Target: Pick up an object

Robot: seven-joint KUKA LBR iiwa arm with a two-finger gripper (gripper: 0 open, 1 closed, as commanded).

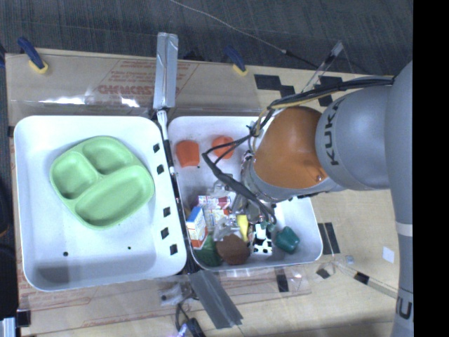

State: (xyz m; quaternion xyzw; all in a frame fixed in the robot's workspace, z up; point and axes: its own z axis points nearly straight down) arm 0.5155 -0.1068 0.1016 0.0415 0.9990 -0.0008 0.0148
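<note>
Several small objects lie packed together right under the end effector (242, 220), and that crowding is the main hazard: a descent here could pinch two things at once, or nudge one aside so the grasp closes on nothing. The end effector sits low over the near half of the right bin (309, 253), but the orange wrist and cabling hide its tip, so how far it is open, and whether it has anything, cannot be told. Directly beneath and just to its left are a printed carton (214, 213) and a small orange-and-white pack (196, 225); just below it lie a brown round object (232, 248) and a black-and-white patterned piece (262, 243), with a teal object (287, 240) to its right. Beyond it, toward the far wall, rest two orange pieces (187, 152). The left bin (35, 209), well to its left, holds a green divided plate (102, 180). A snagged cable is another possible trouble.
</note>
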